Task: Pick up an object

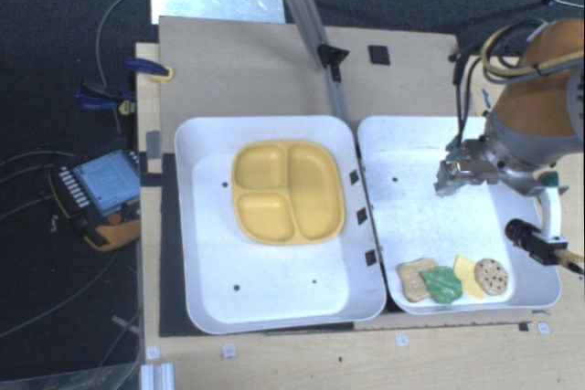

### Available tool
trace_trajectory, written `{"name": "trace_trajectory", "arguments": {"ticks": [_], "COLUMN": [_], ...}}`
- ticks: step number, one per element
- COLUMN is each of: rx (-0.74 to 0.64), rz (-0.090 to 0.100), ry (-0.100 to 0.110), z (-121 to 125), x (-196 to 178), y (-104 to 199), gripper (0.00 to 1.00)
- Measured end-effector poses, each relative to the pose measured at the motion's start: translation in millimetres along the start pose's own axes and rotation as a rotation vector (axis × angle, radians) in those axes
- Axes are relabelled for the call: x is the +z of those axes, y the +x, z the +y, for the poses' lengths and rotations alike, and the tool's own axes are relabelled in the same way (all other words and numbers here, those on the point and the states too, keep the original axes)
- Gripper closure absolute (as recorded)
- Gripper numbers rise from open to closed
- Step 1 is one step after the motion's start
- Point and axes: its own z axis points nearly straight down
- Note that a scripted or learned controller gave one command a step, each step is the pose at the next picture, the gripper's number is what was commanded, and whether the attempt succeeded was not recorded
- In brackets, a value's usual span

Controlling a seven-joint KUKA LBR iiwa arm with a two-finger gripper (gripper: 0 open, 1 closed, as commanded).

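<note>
I see the hand [455, 176] over the right bin [411, 205], roughly mid-bin, toward its far half. Can't tell from this angle whether it's open or closed; nothing visibly in it. Behind it to the right, the arm [539, 105] w/ its orange band comes in from the right edge.

Pickable items are all near of the hand, bunched in the near-right corner of the right bin, well apart from the hand: a tan toast-shaped piece [418, 279] on the left, a green leafy piece [443, 284] touching it and partly overlapping, then a yellow wedge [468, 277] just beside the green, and a round cookie w/ dark chips [492, 275] on the right end, touching the wedge. They form a row along the bin's near wall.

Left bin [206, 224] sits just beside the right one; a yellow divided plate [288, 192], 3 compartments, lies flat in its far-centre part, far left of the hand.

Both bins rest on the brown bench [238, 59]. Off the bench's left side, on dark floor, a blue-screened device [99, 187] w/ cables.
</note>
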Motion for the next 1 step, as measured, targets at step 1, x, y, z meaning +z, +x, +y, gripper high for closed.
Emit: {"name": "trace_trajectory", "arguments": {"ticks": [1], "rx": [0.000], "rz": [0.001], "ry": [0.002], "z": [-2.5], "x": [7.2], "y": [56.8], "gripper": [1.00]}}
